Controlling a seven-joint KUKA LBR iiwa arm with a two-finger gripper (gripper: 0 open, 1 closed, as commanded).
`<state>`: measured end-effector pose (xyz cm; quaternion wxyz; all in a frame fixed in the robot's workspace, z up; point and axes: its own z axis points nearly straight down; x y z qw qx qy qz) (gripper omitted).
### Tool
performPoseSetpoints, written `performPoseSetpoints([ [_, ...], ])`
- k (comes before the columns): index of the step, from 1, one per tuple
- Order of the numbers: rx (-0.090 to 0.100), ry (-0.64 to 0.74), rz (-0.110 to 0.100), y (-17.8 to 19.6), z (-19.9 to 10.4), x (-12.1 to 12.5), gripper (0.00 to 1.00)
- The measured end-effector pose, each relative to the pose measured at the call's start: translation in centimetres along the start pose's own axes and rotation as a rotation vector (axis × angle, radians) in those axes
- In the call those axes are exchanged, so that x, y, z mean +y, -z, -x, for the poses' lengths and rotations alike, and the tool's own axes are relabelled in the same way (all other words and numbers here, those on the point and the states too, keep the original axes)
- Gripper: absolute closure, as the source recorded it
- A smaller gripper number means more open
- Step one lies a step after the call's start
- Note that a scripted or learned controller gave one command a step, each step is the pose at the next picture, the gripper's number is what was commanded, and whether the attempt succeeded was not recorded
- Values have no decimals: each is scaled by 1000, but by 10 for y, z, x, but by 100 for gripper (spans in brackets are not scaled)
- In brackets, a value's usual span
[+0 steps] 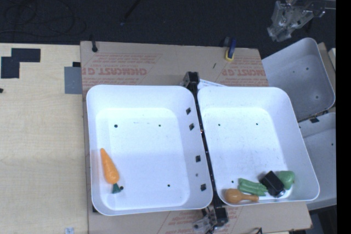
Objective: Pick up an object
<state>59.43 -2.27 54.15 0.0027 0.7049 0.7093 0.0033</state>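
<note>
In the right bin's (296,134) near corner: black block (272,183), green pepper (286,177), green pod (252,187), orange gourd (239,196), clustered. Left bin (93,118): carrot (109,167) at near-left wall. Gripper (286,18) top right, well apart; its grip state cannot be told.

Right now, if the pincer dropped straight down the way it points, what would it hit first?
Probably the grey metal tray beside the right bin, since the pincer hangs beyond the bins' far right corner; depth is unclear from this slanted view.

Two white bins (140,97); orange carrot (109,166); green pod (252,187); black block (272,183); tan gourd (239,196); pale wood counter (38,134).
</note>
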Motion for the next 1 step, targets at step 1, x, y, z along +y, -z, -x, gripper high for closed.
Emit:
performPoseSetpoints([
  [1, 2, 5, -12, -6, -106, 41, 100],
])
